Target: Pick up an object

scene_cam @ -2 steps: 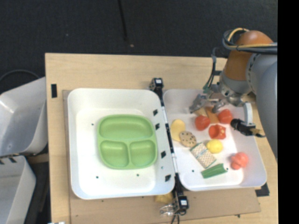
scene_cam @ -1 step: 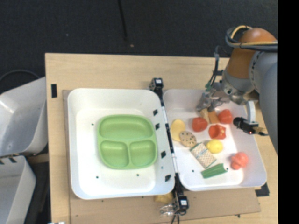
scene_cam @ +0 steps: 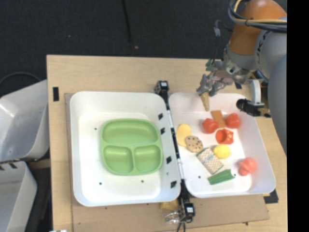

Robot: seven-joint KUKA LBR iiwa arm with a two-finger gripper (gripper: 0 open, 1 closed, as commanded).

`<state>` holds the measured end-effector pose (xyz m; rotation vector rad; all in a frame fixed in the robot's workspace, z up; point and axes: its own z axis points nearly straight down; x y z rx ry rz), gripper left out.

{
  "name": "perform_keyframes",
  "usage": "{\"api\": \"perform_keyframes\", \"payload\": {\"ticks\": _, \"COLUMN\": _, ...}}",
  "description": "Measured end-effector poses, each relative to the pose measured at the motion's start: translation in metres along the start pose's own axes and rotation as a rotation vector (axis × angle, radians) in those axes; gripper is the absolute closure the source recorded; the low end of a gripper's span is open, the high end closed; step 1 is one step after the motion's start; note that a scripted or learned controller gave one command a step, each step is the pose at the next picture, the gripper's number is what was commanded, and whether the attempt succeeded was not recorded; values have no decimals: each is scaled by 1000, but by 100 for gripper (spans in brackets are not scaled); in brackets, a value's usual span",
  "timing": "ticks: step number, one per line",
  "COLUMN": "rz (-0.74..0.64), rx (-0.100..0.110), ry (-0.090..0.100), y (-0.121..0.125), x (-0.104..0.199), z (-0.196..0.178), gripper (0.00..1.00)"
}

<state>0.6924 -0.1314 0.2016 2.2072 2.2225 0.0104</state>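
My gripper (scene_cam: 208, 90) hangs over the back edge of the right bin (scene_cam: 260, 178). A small tan cone-shaped piece (scene_cam: 206, 102) hangs from its fingertips, its upper end pinched between them and its tip pointing down above the bin floor. Below it in the same bin lie several toy foods: a red tomato (scene_cam: 210, 125), a tan cracker (scene_cam: 217, 116), another red piece (scene_cam: 233, 120), a red cup-like piece (scene_cam: 224, 136), a yellow lemon (scene_cam: 222, 152), a pale yellow piece (scene_cam: 183, 132), a spotted cookie (scene_cam: 193, 143), a patterned packet (scene_cam: 210, 160), a green vegetable (scene_cam: 221, 177) and a pink-red piece (scene_cam: 247, 166).
The left bin (scene_cam: 87, 178) holds a green divided plate (scene_cam: 131, 146). A black clip (scene_cam: 161, 86) sits at the back where the two bins meet. The arm's grey and orange wrist (scene_cam: 253, 28) looms over the right bin's far corner.
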Motion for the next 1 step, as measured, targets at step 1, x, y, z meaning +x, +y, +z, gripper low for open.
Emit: {"api": "perform_keyframes", "payload": {"ticks": 1, "rz": -1, "rx": 9, "ry": 3, "y": -2, "x": 74, "z": 0, "gripper": 100}}
